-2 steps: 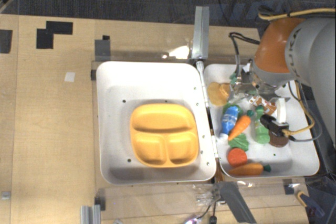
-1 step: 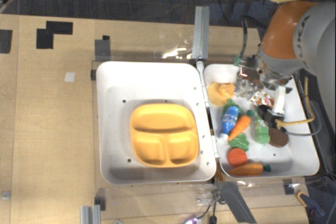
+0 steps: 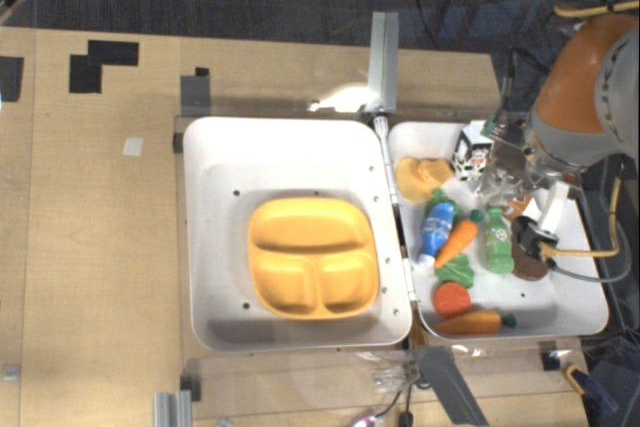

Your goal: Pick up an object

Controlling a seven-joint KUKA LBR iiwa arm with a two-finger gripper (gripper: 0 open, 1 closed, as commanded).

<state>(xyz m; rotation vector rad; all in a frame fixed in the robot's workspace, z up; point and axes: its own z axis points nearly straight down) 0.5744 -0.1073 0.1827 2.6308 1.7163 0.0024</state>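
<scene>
Gripper [image 3: 497,177]: lowered into the right bin [image 3: 590,300] at its 12 o'clock end; finger spread cannot be told.
Contact: nothing is seen gripped.
Green bottle [image 3: 498,242]: found at 6 o'clock of the gripper.
Toy carrot [image 3: 458,239]: laid at 9 o'clock of the bottle.
Left bin [image 3: 205,215]: a yellow divided tray [image 3: 312,253] is held.

The arm [image 3: 590,90] is showing a grey rounded housing with an orange band; the gripper [image 3: 497,177] is displaying metallic parts, with cables trailing nearby.

Toy carrot [image 3: 459,237], green bottle [image 3: 498,243] and tomato [image 3: 452,298] lie in right bin [image 3: 590,300].
</scene>
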